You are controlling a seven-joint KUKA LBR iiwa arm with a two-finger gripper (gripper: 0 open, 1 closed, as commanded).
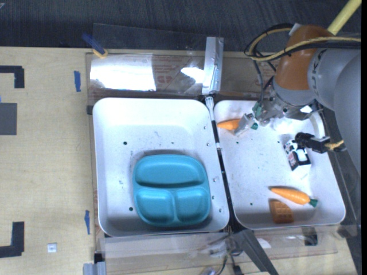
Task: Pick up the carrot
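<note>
While the grey arm [338,79] reaches over the right bin [252,211], a blue divided tray [171,189] fills the left bin [109,125]. One carrot [292,196] lies near-right; the jaws [248,123] grasp another carrot [228,125] at the far-left corner.

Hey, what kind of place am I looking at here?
Most likely a robotics lab test bench, not a kitchen. A grey arm reaches over two shallow white bins, which hold toy-like items: carrots, a blue divided tray. Blue tape marks dot the wooden bench.
</note>
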